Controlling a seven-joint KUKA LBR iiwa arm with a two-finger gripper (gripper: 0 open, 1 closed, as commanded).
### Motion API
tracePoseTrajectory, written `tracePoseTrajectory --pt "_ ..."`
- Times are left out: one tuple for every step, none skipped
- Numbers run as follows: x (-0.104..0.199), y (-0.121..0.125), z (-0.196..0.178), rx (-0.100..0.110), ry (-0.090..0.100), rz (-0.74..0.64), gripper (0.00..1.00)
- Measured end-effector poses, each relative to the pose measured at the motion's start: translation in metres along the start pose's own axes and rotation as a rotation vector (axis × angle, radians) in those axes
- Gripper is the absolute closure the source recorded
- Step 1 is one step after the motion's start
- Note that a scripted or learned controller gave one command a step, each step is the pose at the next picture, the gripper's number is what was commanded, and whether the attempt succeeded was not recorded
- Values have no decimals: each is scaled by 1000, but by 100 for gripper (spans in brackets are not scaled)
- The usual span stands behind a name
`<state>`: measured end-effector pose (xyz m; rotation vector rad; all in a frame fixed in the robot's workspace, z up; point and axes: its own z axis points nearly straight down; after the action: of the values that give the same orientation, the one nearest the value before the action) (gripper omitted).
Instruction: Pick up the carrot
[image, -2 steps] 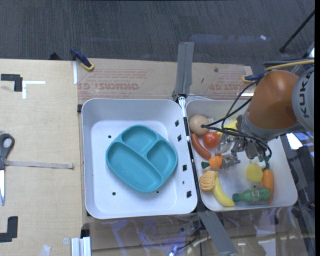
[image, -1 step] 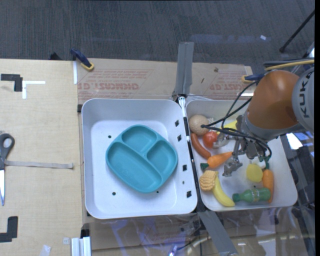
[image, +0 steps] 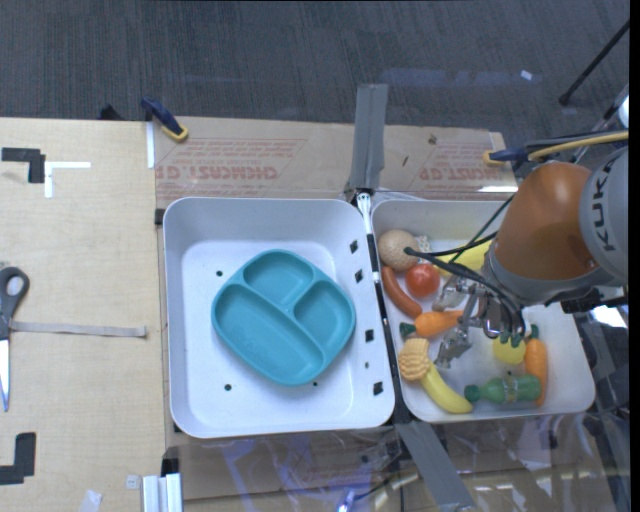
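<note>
The approach step is in hand: the jaws (image: 468, 322) hang low in the right bin (image: 570, 400); whether they are open I cannot tell. One carrot (image: 436, 323) lies just left of them, another carrot (image: 537, 362) right; next, descend squarely over one.

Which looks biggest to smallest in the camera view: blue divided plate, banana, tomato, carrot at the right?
1. Blue divided plate, largest by far.
2. Banana.
3. Carrot and tomato look close in area; the carrot is longer, the tomato rounder and partly covered by cables, so I won't rank them.
</note>
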<state>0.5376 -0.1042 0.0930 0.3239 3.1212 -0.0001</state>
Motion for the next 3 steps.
tracePoseTrajectory --pt "-3 12 0 0 0 143 0" --pt "-15 6 1 2 1 625 0" --pt "-15 9 1 2 1 910 0"
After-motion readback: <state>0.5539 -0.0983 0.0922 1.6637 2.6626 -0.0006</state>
